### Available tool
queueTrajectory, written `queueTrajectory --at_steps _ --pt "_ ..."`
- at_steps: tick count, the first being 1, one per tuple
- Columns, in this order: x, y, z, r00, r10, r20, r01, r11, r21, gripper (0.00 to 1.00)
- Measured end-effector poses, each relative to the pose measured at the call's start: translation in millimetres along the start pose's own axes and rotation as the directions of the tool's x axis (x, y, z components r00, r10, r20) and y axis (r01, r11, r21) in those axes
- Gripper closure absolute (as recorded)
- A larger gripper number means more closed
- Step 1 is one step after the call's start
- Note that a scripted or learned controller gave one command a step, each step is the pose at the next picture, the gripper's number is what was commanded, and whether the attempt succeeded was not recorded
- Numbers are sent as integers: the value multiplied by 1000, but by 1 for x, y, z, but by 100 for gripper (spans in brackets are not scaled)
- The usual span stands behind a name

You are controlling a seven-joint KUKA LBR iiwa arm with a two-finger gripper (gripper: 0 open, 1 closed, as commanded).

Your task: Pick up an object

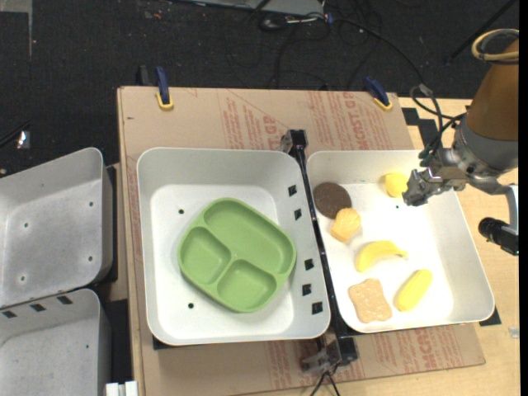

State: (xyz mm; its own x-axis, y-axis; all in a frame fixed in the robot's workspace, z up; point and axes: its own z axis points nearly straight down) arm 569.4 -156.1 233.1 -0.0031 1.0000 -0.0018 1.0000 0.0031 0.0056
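Hiding part of a small yellow piece (393, 184), gripper (415, 191) over right bin (470, 258), finger spread unclear, arm cropped

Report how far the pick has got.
Done: the gripper has reached the right bin, beside the small yellow piece at its far edge. In hand: nothing visibly; whether it has closed on that piece cannot be told. Left: the grasp and lift. The brown disc, orange piece, banana, toast and yellow lemon-like piece lie on the bin floor; the green tray sits in the left bin.
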Motion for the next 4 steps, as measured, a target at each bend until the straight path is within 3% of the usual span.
queueTrajectory --at_steps 2,4 --pt "117 13 -4 1000 -4 -3 4 1000 4 100" --pt "208 16 8 1000 -4 -2 4 1000 5 100"
